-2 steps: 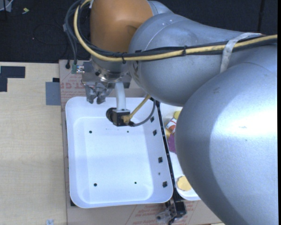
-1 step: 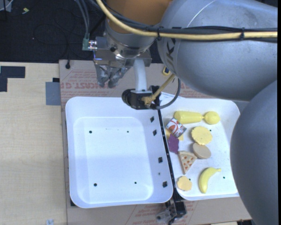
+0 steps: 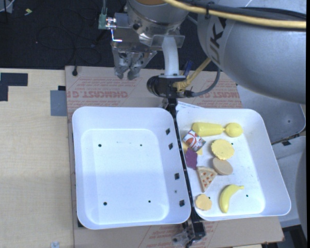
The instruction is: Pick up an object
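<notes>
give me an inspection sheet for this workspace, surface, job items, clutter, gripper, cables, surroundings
surface: two white bins side by side on a brown board; left bin, right bin, light wooden bench to the left
job's things: all in the right bin: banana, pizza slice, yellow disc, tan disc, small can, purple piece, long yellow piece, lemon, small orange disc
clutter: nothing seen
grippers: gripper hangs above the board behind the left bin, holding nothing
cables: yellow hose along the arm; thin wires at top left
surroundings: dark floor behind the bench
</notes>
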Controlling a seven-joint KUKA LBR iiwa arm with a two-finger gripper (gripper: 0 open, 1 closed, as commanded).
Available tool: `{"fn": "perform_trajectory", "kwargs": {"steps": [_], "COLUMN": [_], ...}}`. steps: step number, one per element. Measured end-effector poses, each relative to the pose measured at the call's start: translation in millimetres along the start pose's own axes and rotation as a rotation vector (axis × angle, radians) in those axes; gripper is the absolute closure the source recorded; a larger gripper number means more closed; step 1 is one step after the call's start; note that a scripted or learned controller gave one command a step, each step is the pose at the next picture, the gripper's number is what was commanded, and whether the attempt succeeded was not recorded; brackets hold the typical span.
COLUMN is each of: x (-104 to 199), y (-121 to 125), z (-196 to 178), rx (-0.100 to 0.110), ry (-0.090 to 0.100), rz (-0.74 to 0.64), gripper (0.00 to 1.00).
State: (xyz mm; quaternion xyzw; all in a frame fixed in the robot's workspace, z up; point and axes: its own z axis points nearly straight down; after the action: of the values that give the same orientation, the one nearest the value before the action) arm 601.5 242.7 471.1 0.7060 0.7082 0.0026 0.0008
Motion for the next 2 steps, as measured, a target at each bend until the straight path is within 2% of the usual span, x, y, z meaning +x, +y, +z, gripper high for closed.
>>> {"fn": "perform_trajectory", "kwargs": {"steps": [1, 2], "x": [-2, 1], "y": [42, 43], "z": [150, 6], "rx": [0.017, -0.006], "ry": [-0.009, 0.001], "rz": [0.004, -0.001], "gripper": [1.00, 1.00]}}
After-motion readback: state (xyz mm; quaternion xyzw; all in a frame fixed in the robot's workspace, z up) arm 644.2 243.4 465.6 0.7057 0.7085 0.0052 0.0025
